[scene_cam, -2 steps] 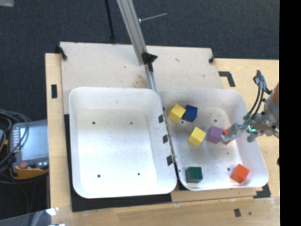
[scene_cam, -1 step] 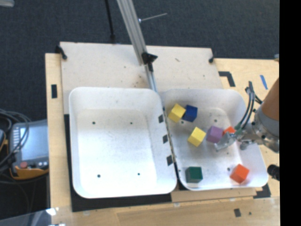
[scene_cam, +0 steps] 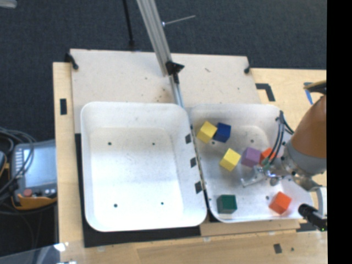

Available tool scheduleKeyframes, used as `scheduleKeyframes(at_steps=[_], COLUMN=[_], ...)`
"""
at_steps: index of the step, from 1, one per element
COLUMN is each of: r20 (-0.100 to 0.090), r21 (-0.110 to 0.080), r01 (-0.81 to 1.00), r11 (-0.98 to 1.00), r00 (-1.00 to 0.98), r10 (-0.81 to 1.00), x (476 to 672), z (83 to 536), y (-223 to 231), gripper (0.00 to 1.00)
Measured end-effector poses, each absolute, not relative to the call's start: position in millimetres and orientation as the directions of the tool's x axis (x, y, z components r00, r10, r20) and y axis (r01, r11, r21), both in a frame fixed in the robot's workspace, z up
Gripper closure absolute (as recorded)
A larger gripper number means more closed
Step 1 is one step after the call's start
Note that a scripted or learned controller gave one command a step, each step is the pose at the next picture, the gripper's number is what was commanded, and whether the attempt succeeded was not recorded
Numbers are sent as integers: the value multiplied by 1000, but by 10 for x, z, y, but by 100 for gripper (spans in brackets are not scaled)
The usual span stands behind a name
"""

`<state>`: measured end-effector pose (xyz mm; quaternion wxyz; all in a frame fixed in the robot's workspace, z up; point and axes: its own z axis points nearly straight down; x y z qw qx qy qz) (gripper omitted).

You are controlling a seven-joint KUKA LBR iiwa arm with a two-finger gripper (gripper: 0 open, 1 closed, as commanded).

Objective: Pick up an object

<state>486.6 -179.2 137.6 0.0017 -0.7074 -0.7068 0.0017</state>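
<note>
End effector point(scene_cam: 254, 176) low in right bin point(scene_cam: 242, 114), approach step, finger state cannot tell, nothing visibly held; purple cube point(scene_cam: 251, 157) just above it, so next move needs centring before closing.

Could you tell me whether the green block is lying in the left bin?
No, the green block sits in the right bin, near its lower left corner, beside the wall it shares with the left bin.

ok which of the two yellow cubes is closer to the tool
The lower yellow cube, the one beside the purple cube. The tool sits just below and right of it, while the other yellow cube touches the blue cube farther up-left.
</note>
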Motion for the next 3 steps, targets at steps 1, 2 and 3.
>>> scheduleKeyframes(at_steps=[1,2,3], r20=[-2,-2,-3], r21=[3,8,8], r01=[1000,1000,1000], r11=[-1,-9,-3], r00=[1,9,3], r10=[1000,1000,1000], x=[4879,4893,4900], z=[981,1097,1699], y=[-1810,-1819,-1920], gripper=[0,100,100])
